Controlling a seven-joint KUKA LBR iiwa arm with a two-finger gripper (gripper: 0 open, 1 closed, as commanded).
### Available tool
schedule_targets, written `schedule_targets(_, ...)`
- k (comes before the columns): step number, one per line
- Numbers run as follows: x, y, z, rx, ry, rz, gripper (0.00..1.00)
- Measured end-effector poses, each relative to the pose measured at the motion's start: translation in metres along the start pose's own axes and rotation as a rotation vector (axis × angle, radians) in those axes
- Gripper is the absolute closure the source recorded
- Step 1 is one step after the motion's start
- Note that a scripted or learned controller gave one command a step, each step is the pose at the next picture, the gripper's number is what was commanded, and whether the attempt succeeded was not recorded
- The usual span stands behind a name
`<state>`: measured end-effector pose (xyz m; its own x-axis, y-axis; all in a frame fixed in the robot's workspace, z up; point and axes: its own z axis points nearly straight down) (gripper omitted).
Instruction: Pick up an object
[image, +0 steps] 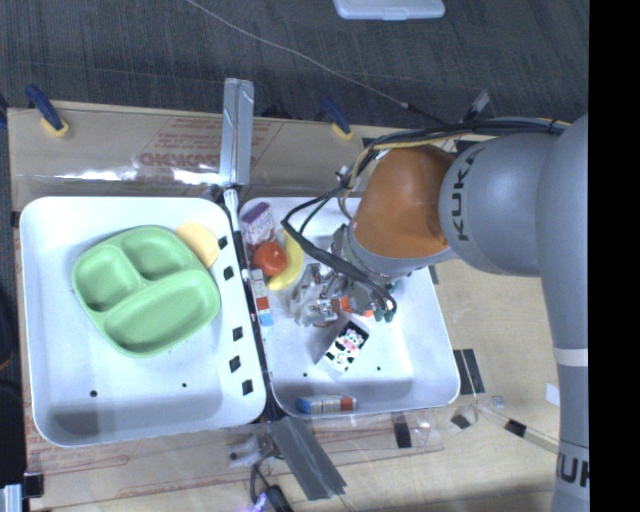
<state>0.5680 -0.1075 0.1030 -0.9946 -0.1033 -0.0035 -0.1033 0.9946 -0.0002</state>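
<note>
We see the gripper (318, 300) low in the right bin (425, 360), near its middle; we cannot tell how its jaws stand. Just beside it a black-and-white card (346, 347) lies slanted toward the bin's near edge. A green plate (148, 290) fills the left bin (50, 330).

Arm bent down, gripper (318, 300) low

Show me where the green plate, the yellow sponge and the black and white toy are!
green plate (160, 310): camera view, on its big bottom compartment.
yellow sponge (199, 241): camera view, on its top face.
black and white toy (346, 347): camera view, on its middle.
</note>
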Motion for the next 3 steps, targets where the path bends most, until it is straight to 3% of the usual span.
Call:
schedule_targets(1,-0.018,0.022,-0.103,0.003,-0.007,-0.016,1.00)
schedule_targets(2,-0.022,-0.008,-0.032,-0.003,0.005,-0.496,1.00)
schedule_targets(3,-0.023,-0.008,-0.033,-0.002,0.004,-0.496,0.00)
